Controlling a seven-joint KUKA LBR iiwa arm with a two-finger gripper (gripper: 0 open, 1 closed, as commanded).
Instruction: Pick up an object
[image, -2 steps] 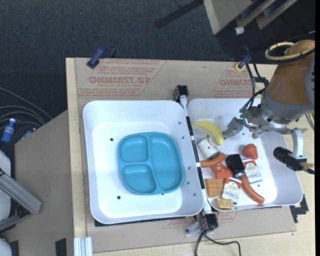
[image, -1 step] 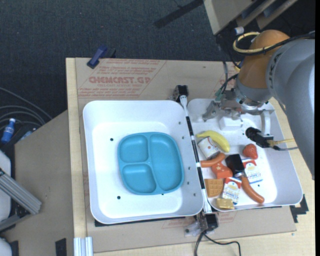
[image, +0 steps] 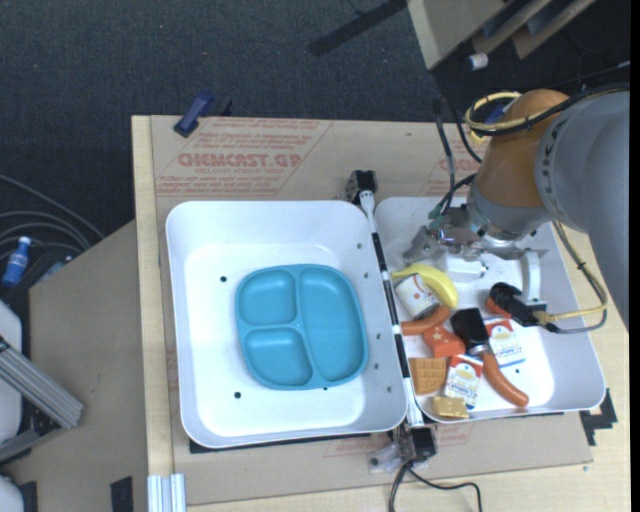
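Observation:
My gripper (image: 452, 238) hangs over the back of the right bin (image: 578, 372), just above and behind a yellow banana (image: 430, 281). The grey arm with its orange band (image: 512, 160) comes in from the upper right. In front of the banana the bin holds a heap of play food. In the heap are an orange piece (image: 426, 324), a black block (image: 468, 328), a square cracker (image: 428, 375), a small packet (image: 464, 381) and an orange sausage (image: 503, 386). Nothing is visibly held.
The left bin (image: 200, 250) holds a blue divided plate (image: 300, 326) at its middle. A black clip (image: 361, 185) sits at the back between the bins. A cable (image: 572, 318) runs from the wrist across the right bin.

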